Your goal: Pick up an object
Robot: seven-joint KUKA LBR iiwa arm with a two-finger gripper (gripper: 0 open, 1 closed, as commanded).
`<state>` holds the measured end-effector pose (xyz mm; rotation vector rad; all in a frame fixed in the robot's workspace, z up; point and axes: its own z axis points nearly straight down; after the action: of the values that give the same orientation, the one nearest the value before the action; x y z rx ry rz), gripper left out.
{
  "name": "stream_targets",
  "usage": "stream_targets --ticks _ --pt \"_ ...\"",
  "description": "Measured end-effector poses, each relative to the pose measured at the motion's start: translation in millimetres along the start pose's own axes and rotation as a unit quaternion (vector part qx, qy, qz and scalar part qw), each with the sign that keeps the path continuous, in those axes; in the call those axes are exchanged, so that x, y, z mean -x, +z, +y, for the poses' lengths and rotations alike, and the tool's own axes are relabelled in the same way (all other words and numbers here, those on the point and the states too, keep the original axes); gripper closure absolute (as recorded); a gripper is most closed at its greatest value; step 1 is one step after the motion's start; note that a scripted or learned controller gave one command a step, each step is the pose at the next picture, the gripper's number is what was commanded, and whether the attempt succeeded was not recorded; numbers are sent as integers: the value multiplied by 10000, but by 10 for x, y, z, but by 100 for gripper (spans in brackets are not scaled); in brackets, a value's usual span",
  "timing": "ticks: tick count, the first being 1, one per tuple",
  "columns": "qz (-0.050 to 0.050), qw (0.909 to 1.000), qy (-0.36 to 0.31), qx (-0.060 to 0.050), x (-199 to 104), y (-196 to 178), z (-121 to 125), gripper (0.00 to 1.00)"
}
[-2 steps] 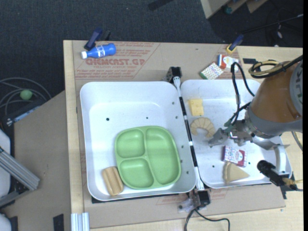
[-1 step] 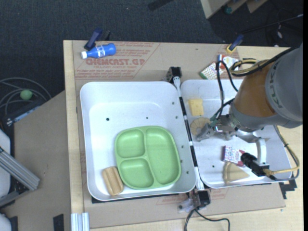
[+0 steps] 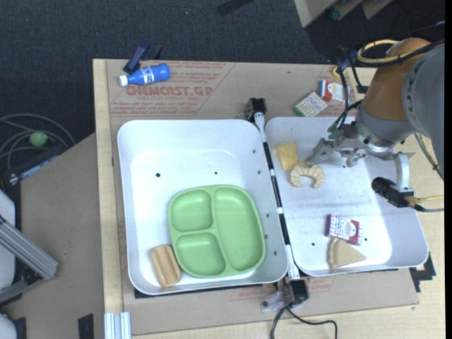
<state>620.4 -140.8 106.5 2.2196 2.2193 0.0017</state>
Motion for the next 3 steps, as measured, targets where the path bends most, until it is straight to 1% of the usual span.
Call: stream_targets --ticks 1,2,3 --pt "6 10000 -6 -10 -309 216 -251 0" --pt "-3 10000 1 -2 373 -71 268 0" --pt "5 10000 -4 -13 297 -473 -71 0"
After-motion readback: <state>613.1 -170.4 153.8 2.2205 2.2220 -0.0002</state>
